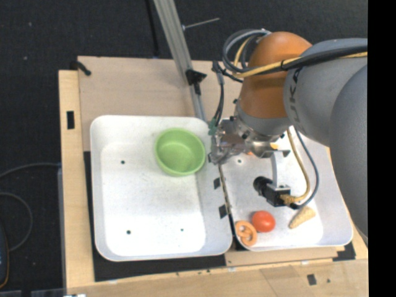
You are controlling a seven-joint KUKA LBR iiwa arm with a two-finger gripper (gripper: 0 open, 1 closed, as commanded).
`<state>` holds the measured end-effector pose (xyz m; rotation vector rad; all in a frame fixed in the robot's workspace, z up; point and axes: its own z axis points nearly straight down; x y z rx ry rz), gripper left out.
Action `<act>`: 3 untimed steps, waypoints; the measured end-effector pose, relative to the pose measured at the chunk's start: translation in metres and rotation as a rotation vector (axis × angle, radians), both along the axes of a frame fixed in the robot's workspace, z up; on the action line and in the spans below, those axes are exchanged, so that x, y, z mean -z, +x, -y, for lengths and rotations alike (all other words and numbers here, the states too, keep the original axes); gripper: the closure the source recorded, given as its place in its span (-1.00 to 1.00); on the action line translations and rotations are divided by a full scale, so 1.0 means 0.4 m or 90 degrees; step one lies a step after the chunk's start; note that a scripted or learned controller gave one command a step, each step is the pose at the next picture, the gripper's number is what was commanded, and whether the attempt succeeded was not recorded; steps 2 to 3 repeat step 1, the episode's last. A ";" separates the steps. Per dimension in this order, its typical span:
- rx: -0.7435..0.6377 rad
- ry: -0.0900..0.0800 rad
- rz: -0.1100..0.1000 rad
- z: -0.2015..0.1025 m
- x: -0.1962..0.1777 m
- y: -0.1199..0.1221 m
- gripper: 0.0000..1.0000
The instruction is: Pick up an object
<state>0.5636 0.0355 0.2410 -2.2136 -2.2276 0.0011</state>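
Grey and bulky, the arm [328, 98] swings in from 3 o'clock and dominates the right half of the view, its orange band [275, 60] sitting up near 1 o'clock. Beneath it the pale wooden table [124, 85] carries both white bins: the left bin [148, 228] spreads across the 8 o'clock side, and the right bin [328, 221] is partly covered by the arm toward 4 o'clock. A slim metal rail [172, 36] slants down from 12 o'clock toward the seam between them. On to the contents: a green bowl [179, 152] sits upright in the left bin's 1 o'clock corner, close to the wall shared with the right bin. The end effector [221, 150] hovers right over that shared wall, just at the bowl's 3 o'clock side, and from this angle I cannot tell whether it is spread or closed; nothing is seen gripped. Down at the right bin's 6 o'clock edge lies a tan cone-shaped piece [302, 216], at its 9 o'clock a small red ball [264, 221], and touching that ball's 8 o'clock side, an orange ring-shaped piece [245, 232].
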 end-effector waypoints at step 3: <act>0.000 0.000 0.001 -0.113 0.022 0.023 1.00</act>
